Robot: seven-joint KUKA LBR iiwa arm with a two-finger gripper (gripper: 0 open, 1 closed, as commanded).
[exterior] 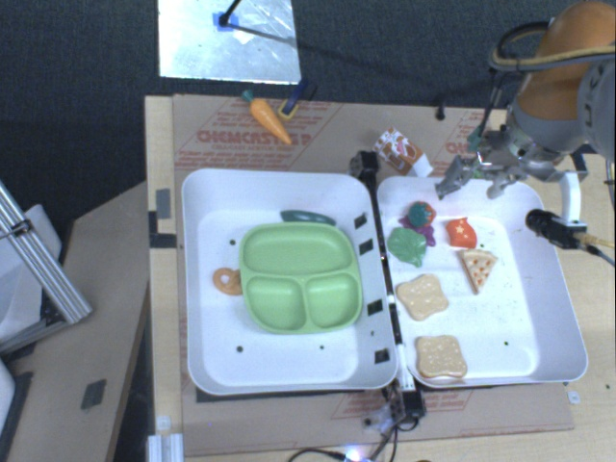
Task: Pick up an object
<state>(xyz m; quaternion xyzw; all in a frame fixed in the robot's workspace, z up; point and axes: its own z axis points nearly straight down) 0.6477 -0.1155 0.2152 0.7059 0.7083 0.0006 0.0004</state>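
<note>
Below hand (475, 177), red toy (462, 232).

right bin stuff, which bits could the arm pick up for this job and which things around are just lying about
For the job:
gripper, jaws open above the right bin
red tomato piece
pizza wedge
green leafy piece
two bread slices

Lying about:
green divided tray
pretzel
carrot
small packet

Glossy white plastic bins (289, 378) hold a smooth matt green plastic tray (296, 277).
</note>
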